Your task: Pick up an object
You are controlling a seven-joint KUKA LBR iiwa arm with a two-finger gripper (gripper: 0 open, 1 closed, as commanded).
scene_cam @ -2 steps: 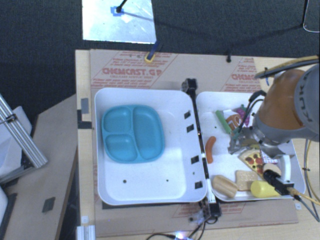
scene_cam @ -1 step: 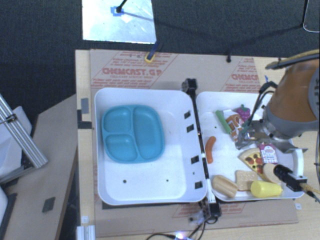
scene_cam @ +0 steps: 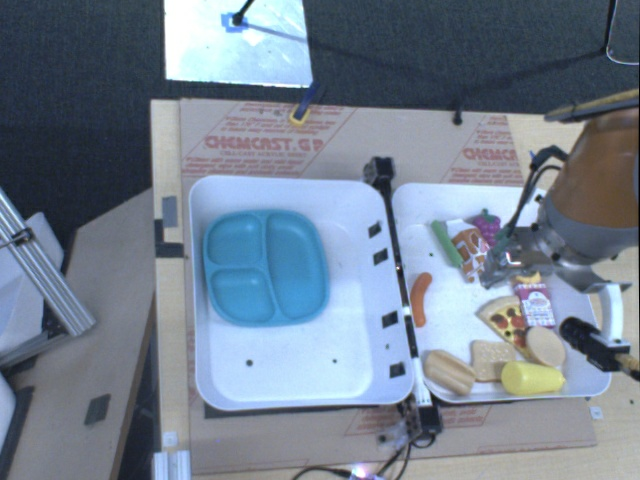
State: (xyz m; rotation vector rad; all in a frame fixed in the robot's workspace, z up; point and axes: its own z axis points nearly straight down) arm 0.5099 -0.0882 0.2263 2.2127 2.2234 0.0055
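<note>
You're hanging the hand [scene_cam: 497,265] low over the right white plastic bin [scene_cam: 450,353], beside the colourful snack packet [scene_cam: 467,245]; I can't tell how it's set; be centring over one toy, like the orange sausage [scene_cam: 420,298], before dropping straight down.

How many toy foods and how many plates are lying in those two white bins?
Toy foods in the right bin: about 9, some partly hidden under the arm
Blue divided plate in the left bin: 1
Total: about 10
</note>
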